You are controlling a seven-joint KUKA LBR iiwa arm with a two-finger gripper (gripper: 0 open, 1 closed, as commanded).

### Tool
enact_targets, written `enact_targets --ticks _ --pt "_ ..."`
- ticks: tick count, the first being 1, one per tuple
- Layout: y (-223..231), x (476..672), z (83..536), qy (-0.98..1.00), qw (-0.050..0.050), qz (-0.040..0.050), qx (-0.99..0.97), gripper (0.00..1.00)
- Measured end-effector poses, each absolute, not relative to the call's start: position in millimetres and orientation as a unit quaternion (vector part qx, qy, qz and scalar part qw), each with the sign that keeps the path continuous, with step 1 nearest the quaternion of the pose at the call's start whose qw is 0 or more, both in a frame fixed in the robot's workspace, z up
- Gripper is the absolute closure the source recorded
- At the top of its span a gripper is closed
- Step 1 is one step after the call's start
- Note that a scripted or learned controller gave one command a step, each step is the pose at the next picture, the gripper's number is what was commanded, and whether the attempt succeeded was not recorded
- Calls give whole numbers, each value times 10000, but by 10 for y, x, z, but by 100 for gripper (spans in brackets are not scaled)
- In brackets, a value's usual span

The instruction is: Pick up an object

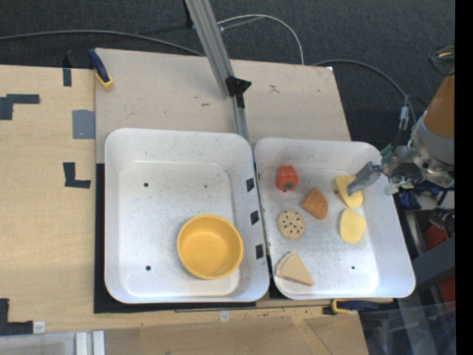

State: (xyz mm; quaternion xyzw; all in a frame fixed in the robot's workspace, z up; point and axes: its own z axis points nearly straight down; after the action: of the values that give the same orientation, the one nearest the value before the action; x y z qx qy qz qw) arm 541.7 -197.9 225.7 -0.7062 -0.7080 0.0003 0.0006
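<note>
Two-finger gripper [360, 178] seen at right of frame over pale yellow curved piece [346, 189]; jaw state cannot be told. Nothing lifted; grasp judged pending.

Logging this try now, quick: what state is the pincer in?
Pincer: over the right bin, at a yellow piece; open or shut cannot be told, and no grasp shows.

Yellow bowl [210, 246] in white left bin [126, 198], lower centre of frame. In white right bin [384, 265]: red-orange pepper [287, 178], brown speckled cookie [291, 225], pale yellow pieces [352, 226].
</note>
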Motion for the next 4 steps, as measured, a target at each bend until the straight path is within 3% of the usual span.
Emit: enact_targets --ticks 1,3,4 --pt "-1979 5417 2257 -7079 7 2 -7063 0" --pt "-1927 5329 1330 -7076 26 19 -7066 0" --pt "-1951 5359 926 -7074 -69 -6 -7068 0"
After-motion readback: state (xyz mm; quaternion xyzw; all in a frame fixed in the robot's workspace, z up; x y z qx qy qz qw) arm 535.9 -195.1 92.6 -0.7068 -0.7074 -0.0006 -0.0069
